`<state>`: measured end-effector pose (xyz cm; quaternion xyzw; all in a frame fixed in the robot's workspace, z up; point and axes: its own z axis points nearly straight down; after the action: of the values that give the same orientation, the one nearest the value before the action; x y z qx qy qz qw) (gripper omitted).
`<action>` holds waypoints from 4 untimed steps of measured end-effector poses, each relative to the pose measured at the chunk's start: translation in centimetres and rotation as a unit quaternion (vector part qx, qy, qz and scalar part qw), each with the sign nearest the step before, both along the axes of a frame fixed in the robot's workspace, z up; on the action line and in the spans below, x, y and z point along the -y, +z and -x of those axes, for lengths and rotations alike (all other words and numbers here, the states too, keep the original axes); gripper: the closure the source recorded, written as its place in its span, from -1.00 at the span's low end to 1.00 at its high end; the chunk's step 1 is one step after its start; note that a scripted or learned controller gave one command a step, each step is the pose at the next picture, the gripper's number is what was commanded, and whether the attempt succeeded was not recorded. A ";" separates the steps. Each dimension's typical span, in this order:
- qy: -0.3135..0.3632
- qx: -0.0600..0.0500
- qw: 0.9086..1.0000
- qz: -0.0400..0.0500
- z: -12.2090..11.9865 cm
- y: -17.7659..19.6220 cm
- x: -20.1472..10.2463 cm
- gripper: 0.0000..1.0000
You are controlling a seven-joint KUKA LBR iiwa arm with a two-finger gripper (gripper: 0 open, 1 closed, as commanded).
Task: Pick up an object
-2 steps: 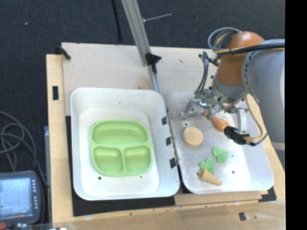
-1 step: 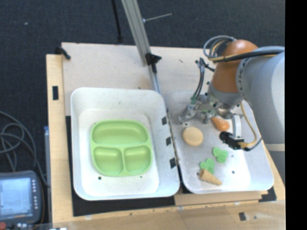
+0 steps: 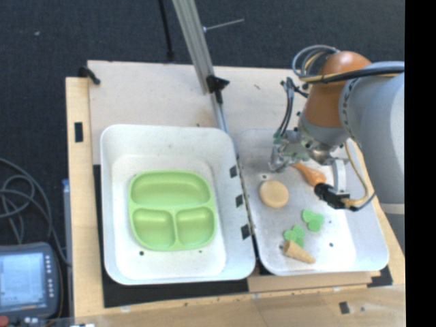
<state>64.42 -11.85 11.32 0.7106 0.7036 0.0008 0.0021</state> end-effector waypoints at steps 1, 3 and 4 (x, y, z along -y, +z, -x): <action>0.006 0.002 1.000 0.000 -1.1 5.7 -0.1 1.00; 0.008 -0.002 1.000 -0.001 -0.2 11.7 -4.4 1.00; 0.008 -0.003 1.000 -0.001 2.0 11.0 -9.3 1.00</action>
<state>62.39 -2.59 22.27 0.7051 0.7092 -0.0003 -0.0005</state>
